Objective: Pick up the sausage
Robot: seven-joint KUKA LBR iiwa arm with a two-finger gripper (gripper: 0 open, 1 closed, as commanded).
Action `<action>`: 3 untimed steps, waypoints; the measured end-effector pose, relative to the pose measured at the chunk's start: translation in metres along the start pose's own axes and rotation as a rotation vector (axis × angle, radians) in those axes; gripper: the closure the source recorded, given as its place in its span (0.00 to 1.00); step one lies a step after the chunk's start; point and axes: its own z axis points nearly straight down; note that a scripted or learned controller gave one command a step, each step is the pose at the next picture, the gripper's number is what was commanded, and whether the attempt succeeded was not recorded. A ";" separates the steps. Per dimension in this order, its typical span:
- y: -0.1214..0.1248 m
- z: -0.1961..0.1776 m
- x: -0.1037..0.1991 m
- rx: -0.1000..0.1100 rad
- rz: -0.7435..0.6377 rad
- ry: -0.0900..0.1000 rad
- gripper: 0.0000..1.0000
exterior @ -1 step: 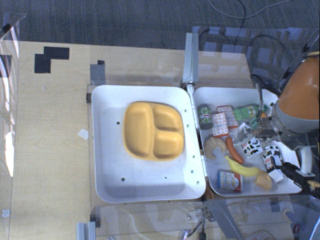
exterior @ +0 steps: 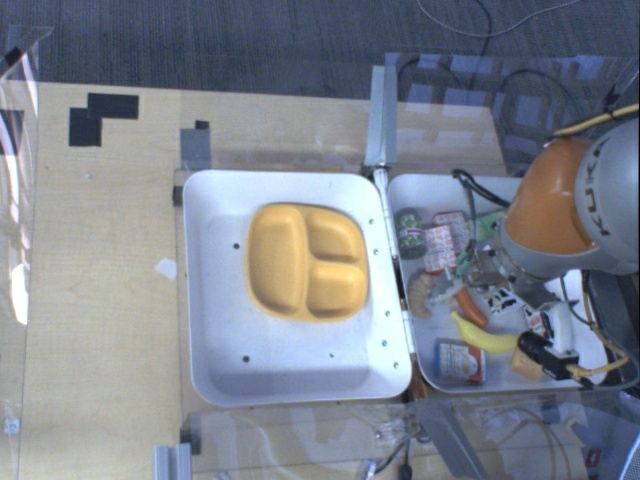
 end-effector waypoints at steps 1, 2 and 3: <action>0.051 0.019 -0.053 -0.006 -0.270 -0.003 0.00; 0.053 0.008 -0.052 -0.010 -0.272 -0.001 1.00; 0.070 -0.018 -0.101 -0.005 -0.082 -0.003 1.00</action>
